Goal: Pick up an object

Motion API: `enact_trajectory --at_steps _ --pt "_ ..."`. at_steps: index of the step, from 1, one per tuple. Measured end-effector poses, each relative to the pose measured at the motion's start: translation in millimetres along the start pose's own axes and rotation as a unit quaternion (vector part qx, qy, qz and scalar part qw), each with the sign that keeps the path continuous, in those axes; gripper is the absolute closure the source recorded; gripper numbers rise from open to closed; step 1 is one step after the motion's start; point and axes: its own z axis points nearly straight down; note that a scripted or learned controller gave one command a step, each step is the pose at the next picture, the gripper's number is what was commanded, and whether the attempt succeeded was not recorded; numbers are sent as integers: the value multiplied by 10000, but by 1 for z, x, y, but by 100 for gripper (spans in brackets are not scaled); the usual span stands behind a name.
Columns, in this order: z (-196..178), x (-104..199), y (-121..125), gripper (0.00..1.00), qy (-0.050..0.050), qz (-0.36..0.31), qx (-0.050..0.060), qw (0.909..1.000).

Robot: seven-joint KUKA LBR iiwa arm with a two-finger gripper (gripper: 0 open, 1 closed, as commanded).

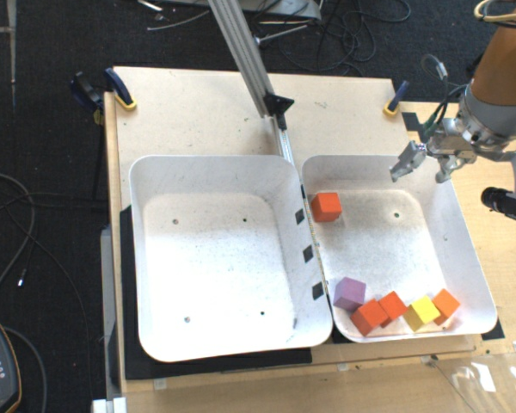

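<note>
In the right bin (464, 256) an orange cube (327, 206) lies near the far left corner. Along the near edge sit a purple cube (350, 292), a red-orange block (371, 315), an orange block (393, 305), a yellow block (422, 311) and another orange block (446, 304). My gripper (425, 167) hangs over the far right rim of that bin, fingers spread apart and nothing between them. It is well away from every block.
The left bin (155, 256) adjoins the right one. A slanted metal rail (245, 46) runs from the top down to the divider between the bins. Blue-and-yellow clamps (116, 89) hold the bench corners.
</note>
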Motion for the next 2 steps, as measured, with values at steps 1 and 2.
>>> enact_trajectory --at_steps 1,2 --pt "-11 0 1 100 -6 -14 -12 10000" --pt "33 90 -25 100 27 -28 24 10000"
